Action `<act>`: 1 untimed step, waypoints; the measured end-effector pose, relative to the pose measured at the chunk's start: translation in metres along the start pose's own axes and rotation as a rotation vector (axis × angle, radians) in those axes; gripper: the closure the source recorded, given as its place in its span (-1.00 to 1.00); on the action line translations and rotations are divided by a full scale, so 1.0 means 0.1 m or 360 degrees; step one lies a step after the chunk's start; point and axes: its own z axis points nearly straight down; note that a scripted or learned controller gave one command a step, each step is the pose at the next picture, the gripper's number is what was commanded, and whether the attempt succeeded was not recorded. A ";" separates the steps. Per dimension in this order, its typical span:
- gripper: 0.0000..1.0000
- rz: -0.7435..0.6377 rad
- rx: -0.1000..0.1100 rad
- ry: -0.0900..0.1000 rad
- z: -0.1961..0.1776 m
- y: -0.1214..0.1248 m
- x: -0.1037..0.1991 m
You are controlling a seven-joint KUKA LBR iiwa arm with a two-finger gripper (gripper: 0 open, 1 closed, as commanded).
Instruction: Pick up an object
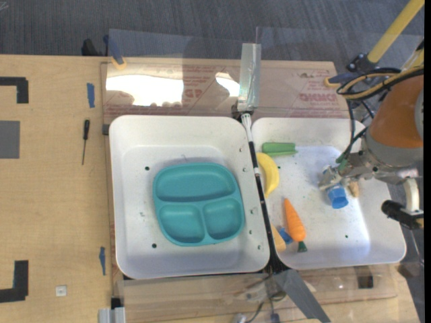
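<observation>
My gripper (pixel 340 179) is low over the right bin (pixel 377 244), near its right side. A small blue block (pixel 337 198) lies just below the gripper on the bin floor, touching it or nearly so. Farther left in the same bin are a green stick-shaped piece (pixel 279 148), a yellow banana (pixel 270 172) against the dividing wall, and an orange carrot (pixel 293 221). Small blue and orange bits (pixel 283 236) sit near the carrot's lower end.
The left bin (pixel 128 180) holds a teal divided plate (pixel 198 203). A clear upright panel (pixel 249 76) stands behind the bins. The grey arm with its orange band (pixel 401 123) and cables come in from the right, above the right bin's edge.
</observation>
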 end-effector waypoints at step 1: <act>1.00 -0.0104 -0.0018 -0.0005 -1.19 0.42 0.27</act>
